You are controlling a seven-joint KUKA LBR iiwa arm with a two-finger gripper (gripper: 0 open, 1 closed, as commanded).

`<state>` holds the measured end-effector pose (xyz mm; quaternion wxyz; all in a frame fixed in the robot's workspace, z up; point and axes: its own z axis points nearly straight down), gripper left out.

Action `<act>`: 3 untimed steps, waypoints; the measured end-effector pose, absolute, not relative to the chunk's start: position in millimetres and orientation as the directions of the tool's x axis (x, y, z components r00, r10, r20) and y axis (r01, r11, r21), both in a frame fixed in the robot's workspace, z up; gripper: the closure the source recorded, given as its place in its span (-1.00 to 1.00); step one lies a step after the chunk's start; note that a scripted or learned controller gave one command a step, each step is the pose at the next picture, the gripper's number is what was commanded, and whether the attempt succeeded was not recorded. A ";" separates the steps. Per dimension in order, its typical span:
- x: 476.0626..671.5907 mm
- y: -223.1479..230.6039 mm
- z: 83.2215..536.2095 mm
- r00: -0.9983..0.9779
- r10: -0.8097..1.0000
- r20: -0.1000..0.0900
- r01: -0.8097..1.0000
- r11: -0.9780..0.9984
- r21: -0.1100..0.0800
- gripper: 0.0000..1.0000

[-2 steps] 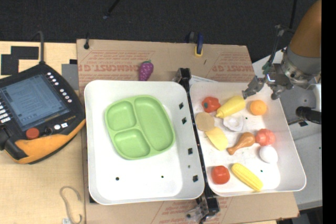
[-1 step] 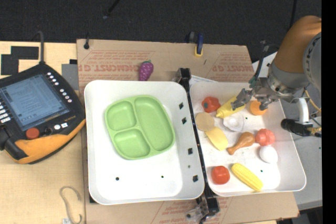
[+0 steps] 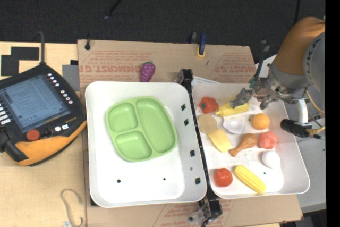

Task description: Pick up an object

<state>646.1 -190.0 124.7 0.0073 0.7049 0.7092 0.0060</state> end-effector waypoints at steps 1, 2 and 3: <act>644.6 -190.1 131.0 -0.008 1.000 -0.002 1.000 0.008 0.013 1.00; 644.8 -191.9 195.3 0.000 1.000 -0.001 1.000 0.000 0.005 1.00; 644.9 -194.5 230.3 0.000 1.000 -0.001 1.000 0.000 0.003 1.00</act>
